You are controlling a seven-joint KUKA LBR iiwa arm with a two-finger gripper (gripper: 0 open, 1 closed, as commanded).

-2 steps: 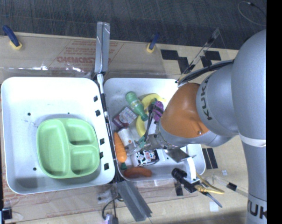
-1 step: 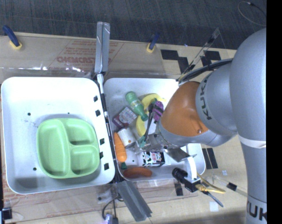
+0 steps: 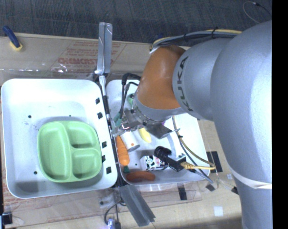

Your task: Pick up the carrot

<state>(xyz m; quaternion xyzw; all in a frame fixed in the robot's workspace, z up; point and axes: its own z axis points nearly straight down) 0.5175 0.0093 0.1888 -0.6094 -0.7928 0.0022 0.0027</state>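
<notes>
Orange and tapered, the long carrot (image 3: 122,150) is seen lying free against the left wall of the right-hand shallow white bin (image 3: 200,138), beside a brown sausage-shaped piece (image 3: 140,176) and a small yellow piece (image 3: 145,136). The pincer (image 3: 126,121) is poised just above the carrot's top end in the approach step, its opening impossible to judge; a descent and closing are called for next. A green three-compartment plastic tray (image 3: 70,150) is held in the left-hand white bin (image 3: 20,94).

The grey KUKA arm (image 3: 230,75) reaches in from the right, its orange-banded wrist (image 3: 158,82) bent downward, with the gripper (image 3: 125,124) lowered near the surface's middle.
</notes>
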